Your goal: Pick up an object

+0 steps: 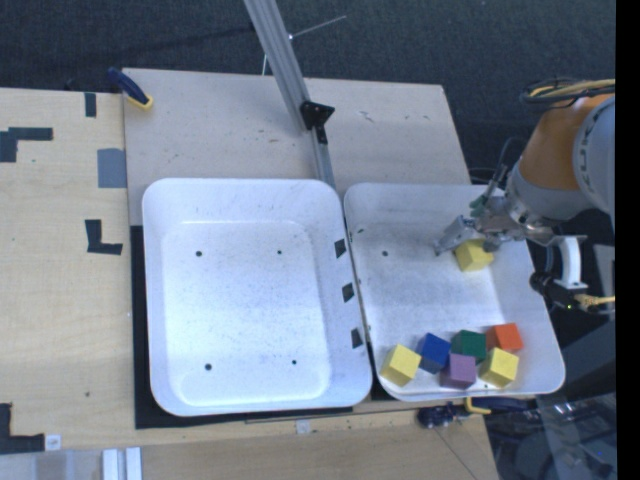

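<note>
A yellow block (474, 258) lies in the upper right part of the right bin (400, 218). My gripper (463, 242) hangs right over it, touching or nearly touching its top edge. I cannot make out whether the block sits inside the gripper or just below it. Along the bin's near edge lie several more blocks: a yellow one (402, 364), a blue one (434, 351), a purple one (461, 370), a green one (468, 344), an orange-red one (507, 337) and another yellow one (501, 367).
The left bin (160, 218) stands beside the right one, their rims touching. A slanted metal pole (285, 58) rises from behind the bins. My arm, with its orange band (550, 153), comes in over the right bin's right rim.
</note>
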### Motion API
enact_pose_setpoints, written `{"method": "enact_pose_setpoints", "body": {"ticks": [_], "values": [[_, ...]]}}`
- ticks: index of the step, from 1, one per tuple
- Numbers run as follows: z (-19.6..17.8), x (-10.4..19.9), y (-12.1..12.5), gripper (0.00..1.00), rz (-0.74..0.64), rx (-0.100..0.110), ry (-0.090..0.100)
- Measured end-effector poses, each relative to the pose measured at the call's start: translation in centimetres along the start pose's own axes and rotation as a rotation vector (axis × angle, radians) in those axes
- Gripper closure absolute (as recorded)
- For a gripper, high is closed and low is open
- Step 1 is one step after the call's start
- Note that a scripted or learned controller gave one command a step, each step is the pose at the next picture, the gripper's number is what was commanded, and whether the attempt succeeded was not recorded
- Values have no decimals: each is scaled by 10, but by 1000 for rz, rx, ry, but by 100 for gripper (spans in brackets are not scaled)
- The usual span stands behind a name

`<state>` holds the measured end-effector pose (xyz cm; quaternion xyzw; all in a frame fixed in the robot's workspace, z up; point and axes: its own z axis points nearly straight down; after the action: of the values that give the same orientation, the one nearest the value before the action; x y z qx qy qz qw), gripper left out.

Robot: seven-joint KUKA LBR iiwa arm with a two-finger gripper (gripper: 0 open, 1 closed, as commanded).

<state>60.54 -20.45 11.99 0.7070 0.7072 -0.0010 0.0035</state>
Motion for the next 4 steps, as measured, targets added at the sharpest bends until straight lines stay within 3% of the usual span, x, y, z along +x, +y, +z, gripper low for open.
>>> {"method": "enact_pose_setpoints", "body": {"ticks": [1,2,4], "values": [[-14,1,1,100,-2,-2,2],[-77,3,6,100,-2,-2,5],[-160,1,4,100,-1,0,5]]}}
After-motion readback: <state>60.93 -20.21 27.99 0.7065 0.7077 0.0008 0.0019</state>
